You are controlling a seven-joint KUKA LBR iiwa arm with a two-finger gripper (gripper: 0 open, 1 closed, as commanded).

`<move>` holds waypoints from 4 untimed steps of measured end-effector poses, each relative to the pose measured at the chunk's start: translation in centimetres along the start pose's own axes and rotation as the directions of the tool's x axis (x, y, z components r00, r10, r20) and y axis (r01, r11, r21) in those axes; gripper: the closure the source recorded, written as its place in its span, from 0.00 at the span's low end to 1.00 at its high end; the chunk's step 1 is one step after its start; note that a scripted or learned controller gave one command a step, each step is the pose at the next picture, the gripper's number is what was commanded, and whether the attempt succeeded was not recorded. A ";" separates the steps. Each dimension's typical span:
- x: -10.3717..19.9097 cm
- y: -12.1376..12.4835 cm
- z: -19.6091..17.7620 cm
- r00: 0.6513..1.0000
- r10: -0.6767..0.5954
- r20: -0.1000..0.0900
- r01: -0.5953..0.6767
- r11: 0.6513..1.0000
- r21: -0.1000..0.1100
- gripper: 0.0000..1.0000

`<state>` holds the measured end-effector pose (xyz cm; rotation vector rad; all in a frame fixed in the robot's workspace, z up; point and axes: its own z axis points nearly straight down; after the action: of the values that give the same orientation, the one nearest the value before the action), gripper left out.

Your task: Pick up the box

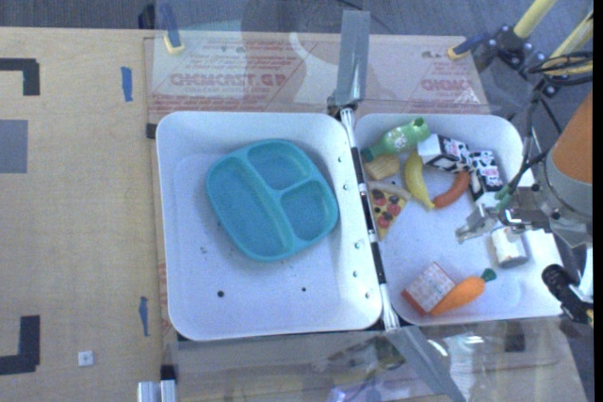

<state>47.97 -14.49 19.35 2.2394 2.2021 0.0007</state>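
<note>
The box (429, 285) is small and flat, with a red and white pattern. It lies at the front of the right bin (415, 245), and an orange carrot (464, 294) touches its right side. My gripper (482, 226) reaches in from the right and hangs over the middle right of that bin, up and to the right of the box and apart from it. Nothing shows in its grasp. A small white cylinder (509, 249) sits just below the gripper's wrist.
At the back of the right bin lie a green toy (405, 135), a banana (416, 181), a tan piece (382, 168), a pizza slice (384, 202), an orange sausage (452, 190) and a black-and-white carton (471, 160). The left bin (188, 287) holds a teal divided plate (273, 199).
</note>
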 end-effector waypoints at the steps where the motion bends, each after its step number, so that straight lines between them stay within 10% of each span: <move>1: 3.8 -0.1 10.0 0.997 -0.081 0.000 0.081 0.997 0.000 0.00; 2: -1.8 5.2 10.4 0.997 -0.076 0.005 0.076 0.997 -0.013 0.00; 3: 5.0 0.4 10.3 0.995 0.101 0.001 -0.101 0.995 -0.015 0.00; 4: 1.3 6.5 10.4 0.996 0.094 0.003 -0.094 0.996 -0.013 0.00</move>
<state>54.54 -13.26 9.00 2.3316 2.0871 0.0110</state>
